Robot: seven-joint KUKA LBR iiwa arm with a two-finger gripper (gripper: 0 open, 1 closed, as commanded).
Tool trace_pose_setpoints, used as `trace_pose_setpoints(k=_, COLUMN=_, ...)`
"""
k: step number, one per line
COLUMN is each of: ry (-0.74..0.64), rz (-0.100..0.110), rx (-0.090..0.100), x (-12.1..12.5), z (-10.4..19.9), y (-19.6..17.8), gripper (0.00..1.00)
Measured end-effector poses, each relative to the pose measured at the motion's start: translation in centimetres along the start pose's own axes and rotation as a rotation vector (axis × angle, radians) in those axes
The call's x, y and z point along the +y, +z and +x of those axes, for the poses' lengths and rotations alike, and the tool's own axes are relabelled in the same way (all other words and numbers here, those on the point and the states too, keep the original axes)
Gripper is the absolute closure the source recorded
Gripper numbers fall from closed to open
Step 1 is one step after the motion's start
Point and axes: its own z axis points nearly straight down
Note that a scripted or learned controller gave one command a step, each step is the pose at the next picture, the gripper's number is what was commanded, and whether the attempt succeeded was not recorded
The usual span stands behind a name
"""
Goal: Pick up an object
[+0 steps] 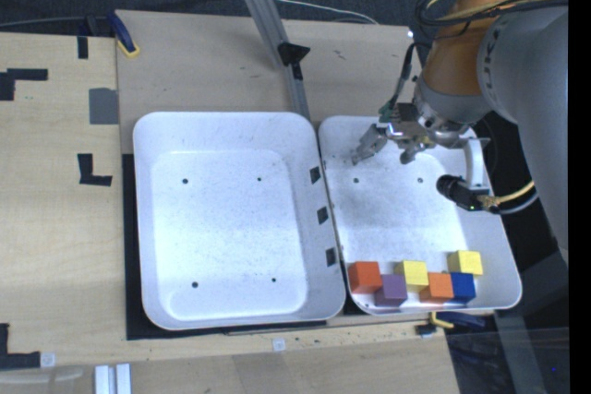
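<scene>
Several small blocks lie along the near edge of the right bin point(420, 208): an orange block point(365, 276), a purple block point(393, 289), a yellow block point(415, 272), another orange block point(440, 286), a blue block point(463, 287) and a second yellow block point(467, 262). My gripper point(388, 149) hangs over the far end of the right bin, well away from the blocks. It is open, its two fingers spread apart, with nothing between them.
The left bin point(226, 217) sits beside the right one, its rim touching it. A slanted metal pole point(263, 9) crosses the bench behind the bins. A black cable fitting point(459, 191) hangs from the arm over the right bin.
</scene>
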Motion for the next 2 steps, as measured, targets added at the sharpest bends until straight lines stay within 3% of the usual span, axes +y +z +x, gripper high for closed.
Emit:
trace_pose_setpoints(k=1, ry=0.003, rz=-0.004, rx=-0.001, x=-1.9, z=1.1, y=-2.7, gripper=0.00)
trace_pose_setpoints(k=2, ry=0.005, rz=0.000, rx=-0.003, x=-2.6, z=0.1, y=0.5, gripper=0.00)
